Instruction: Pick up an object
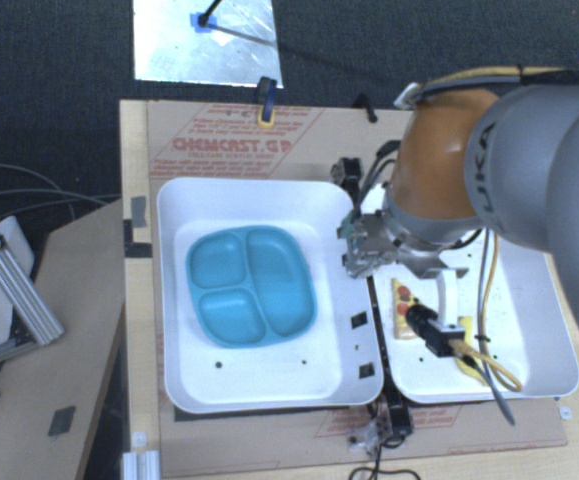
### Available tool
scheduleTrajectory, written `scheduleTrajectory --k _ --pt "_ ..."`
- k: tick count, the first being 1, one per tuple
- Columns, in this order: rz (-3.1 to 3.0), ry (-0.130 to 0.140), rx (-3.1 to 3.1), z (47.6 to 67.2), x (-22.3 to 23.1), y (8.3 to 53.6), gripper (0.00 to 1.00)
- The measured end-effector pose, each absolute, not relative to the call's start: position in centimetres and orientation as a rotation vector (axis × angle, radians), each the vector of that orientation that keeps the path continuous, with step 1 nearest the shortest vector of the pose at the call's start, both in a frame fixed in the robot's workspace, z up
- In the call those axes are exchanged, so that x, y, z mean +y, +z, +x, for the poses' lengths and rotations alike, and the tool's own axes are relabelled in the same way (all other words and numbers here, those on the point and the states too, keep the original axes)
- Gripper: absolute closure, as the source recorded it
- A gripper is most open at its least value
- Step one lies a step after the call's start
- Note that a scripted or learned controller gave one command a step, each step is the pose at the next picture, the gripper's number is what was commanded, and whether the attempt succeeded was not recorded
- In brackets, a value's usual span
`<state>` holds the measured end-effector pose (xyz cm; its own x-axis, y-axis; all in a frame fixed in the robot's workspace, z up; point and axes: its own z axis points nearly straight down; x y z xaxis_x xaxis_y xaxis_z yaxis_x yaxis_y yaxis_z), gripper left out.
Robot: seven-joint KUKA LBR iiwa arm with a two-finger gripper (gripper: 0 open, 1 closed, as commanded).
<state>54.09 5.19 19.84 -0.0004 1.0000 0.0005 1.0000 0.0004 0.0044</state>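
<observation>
Pick not done yet, by the look of it. Gripper low over the seam between bins, jaws' state impossible to tell. Small objects lying in right bin; blue tray untouched in left bin.

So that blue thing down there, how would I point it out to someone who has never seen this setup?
Look at the two shallow white bins side by side on the bench and take the left bin, the one away from the grey and orange arm. Lying in its middle is a light blue plastic plate with rounded corners, moulded into three compartments. It is the largest and most colourful thing in that bin.
</observation>
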Motion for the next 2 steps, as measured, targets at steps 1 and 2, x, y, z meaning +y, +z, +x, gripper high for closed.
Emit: scheduleTrajectory --k 1,2 --pt "2.223 -0.003 2.224 51.4 4.7 18.3 1.0" --pt "2.213 0.013 2.222 48.8 4.7 27.7 1.0"
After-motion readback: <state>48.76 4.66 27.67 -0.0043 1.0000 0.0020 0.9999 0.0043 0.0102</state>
